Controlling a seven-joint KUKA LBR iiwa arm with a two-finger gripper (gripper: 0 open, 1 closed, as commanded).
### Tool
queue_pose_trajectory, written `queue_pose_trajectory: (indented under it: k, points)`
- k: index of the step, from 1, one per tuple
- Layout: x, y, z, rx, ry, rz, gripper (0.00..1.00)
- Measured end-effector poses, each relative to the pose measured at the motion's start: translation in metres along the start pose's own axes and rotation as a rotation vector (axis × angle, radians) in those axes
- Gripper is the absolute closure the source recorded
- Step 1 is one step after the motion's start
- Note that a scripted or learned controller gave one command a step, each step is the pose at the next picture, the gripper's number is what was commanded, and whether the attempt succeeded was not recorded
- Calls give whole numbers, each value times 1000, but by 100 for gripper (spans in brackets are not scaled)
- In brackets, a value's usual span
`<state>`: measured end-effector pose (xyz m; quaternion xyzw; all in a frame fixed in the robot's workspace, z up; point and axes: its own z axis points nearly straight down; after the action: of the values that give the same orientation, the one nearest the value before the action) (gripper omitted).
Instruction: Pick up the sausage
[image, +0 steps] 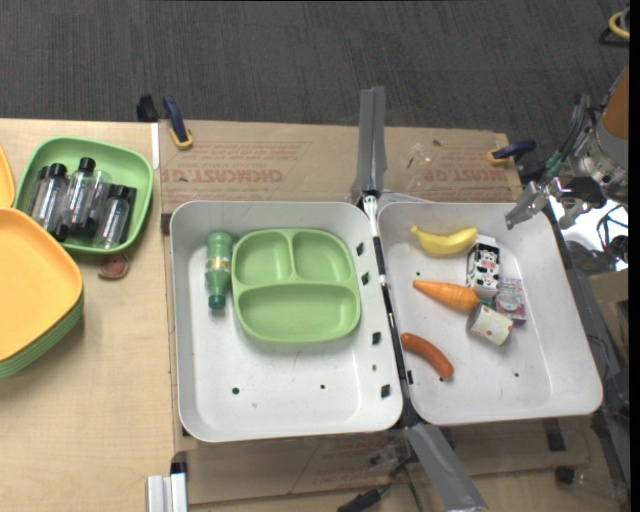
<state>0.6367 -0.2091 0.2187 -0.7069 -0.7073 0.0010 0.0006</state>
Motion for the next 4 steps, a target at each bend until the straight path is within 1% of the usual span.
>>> queue_pose_trajectory:
  k: [1,2,3,4]
  points:
    - [16,22,53,0,-1,-48,0]
    - [-14,4,75,-2,-1,-93,0]
    - [-10,26,102,-9,3,-110,0]
    - [-10,27,102,-9,3,-110,0]
